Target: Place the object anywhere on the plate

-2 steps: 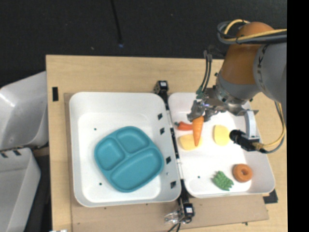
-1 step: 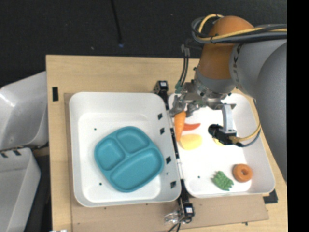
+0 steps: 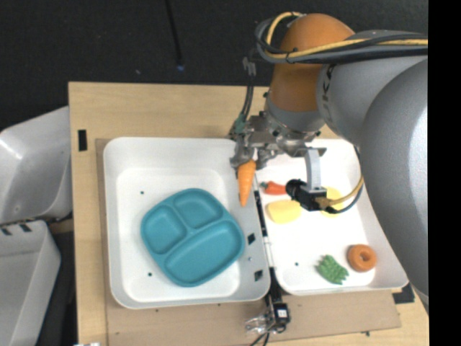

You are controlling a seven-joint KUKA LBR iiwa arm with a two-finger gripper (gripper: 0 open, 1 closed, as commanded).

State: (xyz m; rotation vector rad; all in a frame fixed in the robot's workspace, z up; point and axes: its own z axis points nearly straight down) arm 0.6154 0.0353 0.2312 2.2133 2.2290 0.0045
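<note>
Bench carried two shallow white bins side by side. Left bin [image 3: 119,193] held a blue plate [image 3: 191,235] with three compartments, lying flat near the bin's middle and turned at an angle to the walls. Nothing lay on the plate.

Right bin [image 3: 374,265] held several small items. A yellow piece [image 3: 283,211] lay close to the dividing wall, in the upper half of the bin. Just above it was a small red-orange piece [image 3: 274,188], partly hidden. A green leafy item [image 3: 331,269] and a brown ring-shaped doughnut [image 3: 361,257] lay near the front edge, close together but apart. A black part with a yellow cable [image 3: 313,197] hung just right of the yellow piece; a further yellow bit showed behind it, too hidden to identify.

Arm [image 3: 374,99] reached in from the right, orange band above the wrist. Gripper [image 3: 246,157] sat over the wall between the two bins, at the rear. An orange carrot [image 3: 245,182] hung point-down directly beneath it, thick end up at the fingers, tip over the dividing wall at the left bin's right edge. The thick end appeared clamped between the fingers; the contact itself was small and dark in this view. Carrot was well apart from the plate, above and to its right in the view.
</note>
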